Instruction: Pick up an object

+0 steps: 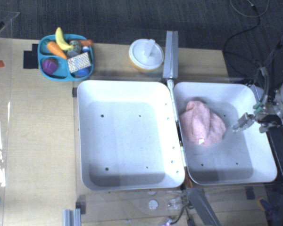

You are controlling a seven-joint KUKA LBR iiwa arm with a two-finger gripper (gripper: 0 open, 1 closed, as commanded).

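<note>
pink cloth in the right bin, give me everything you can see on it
The pink cloth looks like soft, fuzzy fabric, crumpled into a rounded heap, with a small pale patch near its lower edge. It lies on the floor of the right bin, in the left half, close to the left wall. The tool is off to its right, apart from it.

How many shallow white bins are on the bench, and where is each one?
2. One shallow white plastic bin sits at the left; the other shallow white plastic bin sits beside it at the right and holds a crumpled pink cloth. None seems hidden.
</note>
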